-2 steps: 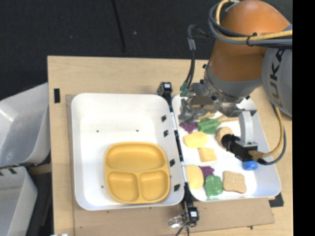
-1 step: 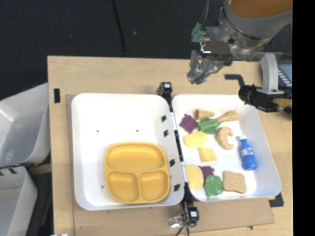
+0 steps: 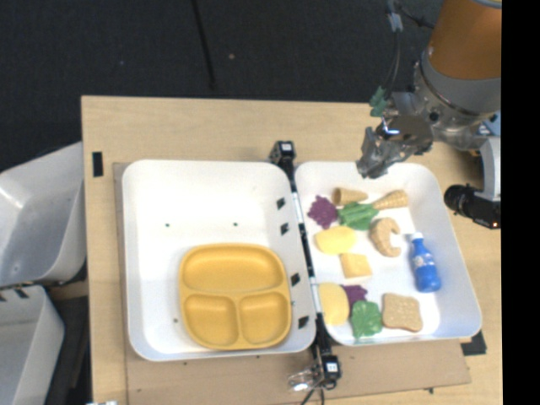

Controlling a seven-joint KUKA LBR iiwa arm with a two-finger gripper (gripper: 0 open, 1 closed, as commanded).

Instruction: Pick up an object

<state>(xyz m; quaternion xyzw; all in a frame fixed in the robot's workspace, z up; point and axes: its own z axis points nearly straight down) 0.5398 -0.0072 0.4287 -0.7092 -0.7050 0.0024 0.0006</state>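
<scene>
Nearest to me, in the left bin (image 3: 143, 226), lies one yellow divided tray (image 3: 234, 295), alone there. In the right bin (image 3: 451, 251) I count the small toy foods from near to far: one slice of toast (image 3: 402, 311), one green piece (image 3: 365, 318), one small purple piece (image 3: 355, 293) and one yellow piece (image 3: 334, 303) in the near row; then one cheese square (image 3: 355, 265), one blue bottle (image 3: 424, 264), one lemon-like piece (image 3: 335, 240) and one croissant (image 3: 387, 235); then one purple grape cluster (image 3: 321, 211), one green vegetable (image 3: 359, 216), one cone (image 3: 391, 199) and one tan piece (image 3: 348, 196) at the far end. The gripper (image 3: 374, 165) hangs above the far edge of this bin, and I cannot tell its state. The tan piece is the closest candidate, I think: it lies just on the near-left side of the gripper, with its long axis going left to right.
</scene>
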